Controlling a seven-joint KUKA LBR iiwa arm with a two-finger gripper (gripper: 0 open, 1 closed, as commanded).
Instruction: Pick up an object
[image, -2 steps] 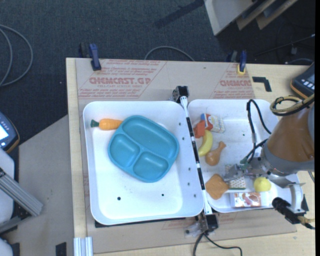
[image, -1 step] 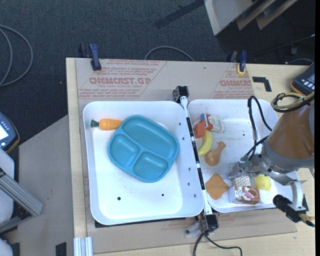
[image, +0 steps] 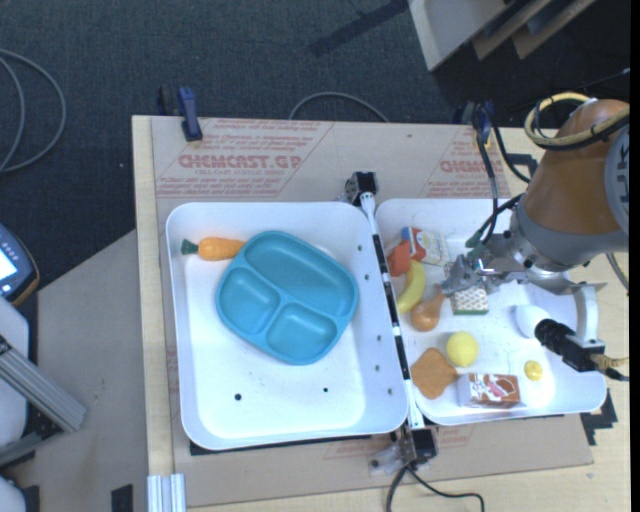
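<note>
Objects for picking lie in right bin (image: 590, 405): banana (image: 411, 287) and orange ball (image: 427, 315) just left of gripper (image: 466, 282), yellow ball (image: 461, 348) below. Gripper low over small checkered block (image: 470, 300); finger state impossible to tell. Nothing visibly lifted; grasp and lift remaining.

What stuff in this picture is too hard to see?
- Gripper: its fingers blur together over the right bin, so open or shut is unclear.
- Small block: partly under the gripper.
- Snack packet: label too small to read.
- Arm: cut off by the right edge.
</note>
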